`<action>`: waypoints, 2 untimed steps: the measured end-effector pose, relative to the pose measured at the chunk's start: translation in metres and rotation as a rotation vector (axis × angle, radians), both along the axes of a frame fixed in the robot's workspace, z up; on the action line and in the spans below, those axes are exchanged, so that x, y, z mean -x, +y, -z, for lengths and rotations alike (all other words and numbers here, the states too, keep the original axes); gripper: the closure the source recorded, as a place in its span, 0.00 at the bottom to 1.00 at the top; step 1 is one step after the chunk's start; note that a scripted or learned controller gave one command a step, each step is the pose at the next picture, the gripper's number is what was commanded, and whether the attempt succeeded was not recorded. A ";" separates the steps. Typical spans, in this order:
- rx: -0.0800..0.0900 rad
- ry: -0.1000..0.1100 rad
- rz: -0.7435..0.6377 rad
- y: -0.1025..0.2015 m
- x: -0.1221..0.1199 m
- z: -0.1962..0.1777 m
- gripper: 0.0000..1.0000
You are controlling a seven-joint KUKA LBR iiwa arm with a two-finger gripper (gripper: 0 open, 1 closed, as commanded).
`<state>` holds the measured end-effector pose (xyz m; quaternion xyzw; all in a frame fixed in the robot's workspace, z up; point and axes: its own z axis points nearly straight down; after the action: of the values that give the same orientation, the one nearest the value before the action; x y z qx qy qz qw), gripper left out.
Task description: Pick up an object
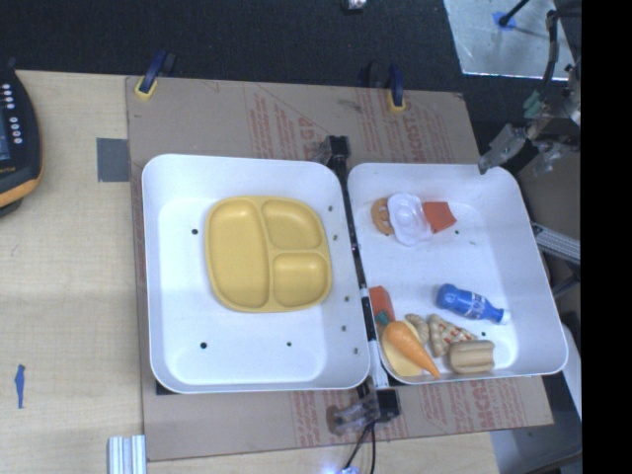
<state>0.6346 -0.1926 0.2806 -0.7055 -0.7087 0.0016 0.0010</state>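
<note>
Two white bins side by side. Left bin (pixel 168 265) holds a yellow divided plate (pixel 268 253). Right bin (pixel 523 265): blue bottle (pixel 471 304), carrot (pixel 408 348), hot dog bun (pixel 471 355), peanuts (pixel 434 328), clear cup (pixel 407 215), orange block (pixel 438 215). Gripper (pixel 513 146) at the right bin's far right corner, outside the rim; grip state cannot be told.

- Grey metal hand (pixel 502 152) at the frame's right, wedge-shaped, with a pale, shiny upper face.
- Darker grey and black parts behind it, blocky and angular.
- Thin dark cables looping above, near the right edge.
- Small pale fittings among the dark parts; finer detail too blurred to tell.
</note>
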 end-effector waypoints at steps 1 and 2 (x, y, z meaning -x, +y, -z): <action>-0.004 0.012 -0.003 0.022 -0.019 0.141 0.00; -0.001 0.006 -0.004 0.026 -0.020 0.192 0.00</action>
<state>0.6551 -0.1662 0.0884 -0.7040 -0.7102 0.0033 0.0034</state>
